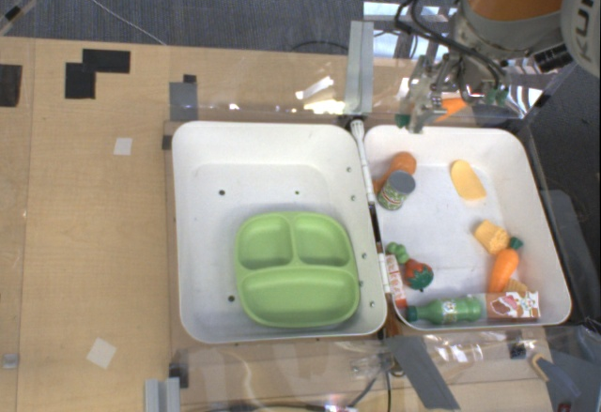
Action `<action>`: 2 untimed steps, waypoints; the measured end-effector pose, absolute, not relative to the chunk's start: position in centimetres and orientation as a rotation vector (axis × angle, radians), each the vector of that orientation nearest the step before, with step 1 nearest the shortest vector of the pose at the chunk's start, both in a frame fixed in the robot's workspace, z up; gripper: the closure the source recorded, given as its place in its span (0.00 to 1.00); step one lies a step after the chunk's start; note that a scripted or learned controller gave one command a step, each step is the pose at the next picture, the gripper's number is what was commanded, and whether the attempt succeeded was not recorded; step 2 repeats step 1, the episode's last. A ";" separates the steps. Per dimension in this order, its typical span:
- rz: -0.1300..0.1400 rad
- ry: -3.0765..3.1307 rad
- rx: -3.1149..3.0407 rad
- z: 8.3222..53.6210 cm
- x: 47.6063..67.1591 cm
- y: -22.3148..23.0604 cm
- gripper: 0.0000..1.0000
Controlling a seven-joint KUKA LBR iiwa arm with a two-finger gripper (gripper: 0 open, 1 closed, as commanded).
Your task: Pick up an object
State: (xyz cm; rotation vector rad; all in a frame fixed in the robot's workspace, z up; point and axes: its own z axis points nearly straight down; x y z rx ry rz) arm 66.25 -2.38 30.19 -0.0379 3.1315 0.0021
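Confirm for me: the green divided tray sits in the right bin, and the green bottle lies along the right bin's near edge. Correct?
Not quite. The camera view shows the green divided tray in the left bin, not the right one. The rest holds: the green bottle lies on its side along the near edge of the right bin.

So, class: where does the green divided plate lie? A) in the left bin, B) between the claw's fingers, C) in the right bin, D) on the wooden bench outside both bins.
A: the green divided plate rests flat on the floor of the left bin, while the small toy foods lie in the right bin.
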 end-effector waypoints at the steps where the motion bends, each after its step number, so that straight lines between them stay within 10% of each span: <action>1: -0.001 3.122 -0.312 27.8 59.8 -6.0 1.00; 2: -0.001 3.122 -0.312 27.8 59.8 -6.0 1.00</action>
